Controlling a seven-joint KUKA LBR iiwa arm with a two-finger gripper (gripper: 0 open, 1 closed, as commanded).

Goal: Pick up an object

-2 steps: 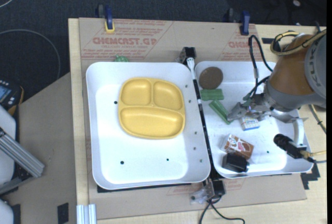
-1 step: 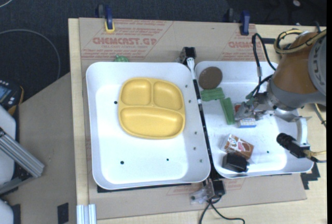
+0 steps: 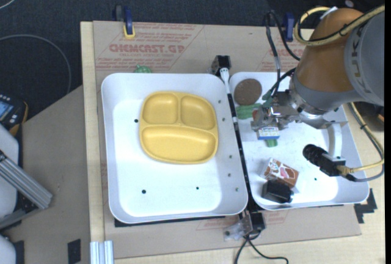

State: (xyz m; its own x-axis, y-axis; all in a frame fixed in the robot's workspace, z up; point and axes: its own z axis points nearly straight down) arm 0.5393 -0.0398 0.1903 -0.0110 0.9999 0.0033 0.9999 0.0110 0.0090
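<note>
The bench (image 3: pixel 183 43) is a tan board with red printed lettering near its far edge, clamped there by a blue and yellow clamp (image 3: pixel 127 19). Two shallow white bins sit side by side on it, touching along their inner rims: the left bin (image 3: pixel 177 195) is larger and the right bin (image 3: pixel 324 192) smaller. A small black clip (image 3: pixel 221 65) rests at the bins' far junction.

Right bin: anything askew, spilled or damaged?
Nothing stands out. The right bin holds a brown disc, a green piece, a printed packet and black items, loosely scattered. The gripper is low among them.
</note>
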